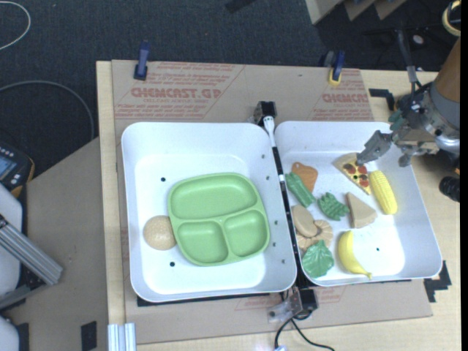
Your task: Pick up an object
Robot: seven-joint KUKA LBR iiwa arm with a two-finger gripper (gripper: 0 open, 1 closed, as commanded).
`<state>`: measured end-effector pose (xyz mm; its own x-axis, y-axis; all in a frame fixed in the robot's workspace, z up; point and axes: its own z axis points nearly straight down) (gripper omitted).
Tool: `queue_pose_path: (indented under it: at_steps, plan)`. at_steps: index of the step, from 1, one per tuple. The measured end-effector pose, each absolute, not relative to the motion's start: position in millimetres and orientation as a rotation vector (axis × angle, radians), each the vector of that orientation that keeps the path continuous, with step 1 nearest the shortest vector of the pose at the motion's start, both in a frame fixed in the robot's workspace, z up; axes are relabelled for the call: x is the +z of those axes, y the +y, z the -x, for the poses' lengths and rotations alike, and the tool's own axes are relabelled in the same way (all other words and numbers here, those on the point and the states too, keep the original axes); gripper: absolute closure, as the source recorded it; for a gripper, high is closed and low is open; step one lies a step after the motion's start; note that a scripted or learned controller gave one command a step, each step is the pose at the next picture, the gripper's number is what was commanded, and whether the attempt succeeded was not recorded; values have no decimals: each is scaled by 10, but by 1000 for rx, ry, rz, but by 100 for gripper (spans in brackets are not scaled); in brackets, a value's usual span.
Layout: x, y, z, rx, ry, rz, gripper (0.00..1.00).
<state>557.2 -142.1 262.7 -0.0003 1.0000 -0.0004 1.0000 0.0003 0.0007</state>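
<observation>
Jaws (374,146) hang over the right bin (420,229), above the pizza slice (353,171); whether they are spread I cannot tell. I judge this the approach: next I must descend onto one piece. Corn cob (383,190) and banana (351,253) lie nearby. The left bin (142,148) holds a green tray (217,216) and a cookie (157,232).

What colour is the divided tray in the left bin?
Light green; the divided tray shows plainly in the camera view, lying in the left bin.
</observation>
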Motion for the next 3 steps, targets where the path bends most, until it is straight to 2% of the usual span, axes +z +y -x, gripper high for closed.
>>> queue_pose_path:
  at_steps: [1, 2, 3]
  plan:
    - [932, -910, -5377, -11, 2235, -2229, 0]
    - [1129, -947, -5420, 2, 2218, -2222, 100]
    - [1887, -573, -5070, 5, 2224, -2216, 100]
